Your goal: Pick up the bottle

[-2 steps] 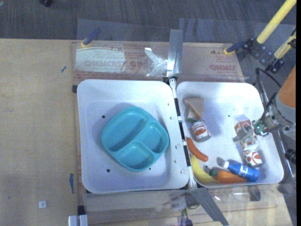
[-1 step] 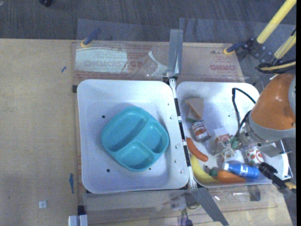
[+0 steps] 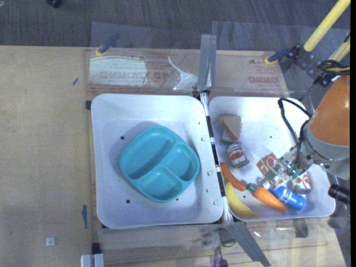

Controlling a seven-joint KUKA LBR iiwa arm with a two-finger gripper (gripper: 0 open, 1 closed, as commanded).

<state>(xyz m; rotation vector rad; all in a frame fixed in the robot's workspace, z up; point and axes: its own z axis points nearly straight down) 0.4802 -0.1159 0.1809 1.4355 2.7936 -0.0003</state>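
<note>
Camera view shows one blue bottle (image 3: 291, 198) lying on its side at the near right of the right bin (image 3: 261, 105), just below the gripper (image 3: 290, 168); whether they touch is unclear, and I cannot tell how the gripper is set. One carrot (image 3: 267, 196) touches the bottle's left end. Beside it lie one banana (image 3: 238, 201), one small can (image 3: 237, 154), one brown wedge (image 3: 230, 127). One teal divided plate (image 3: 159, 163) sits in the left bin (image 3: 105, 149).
</note>
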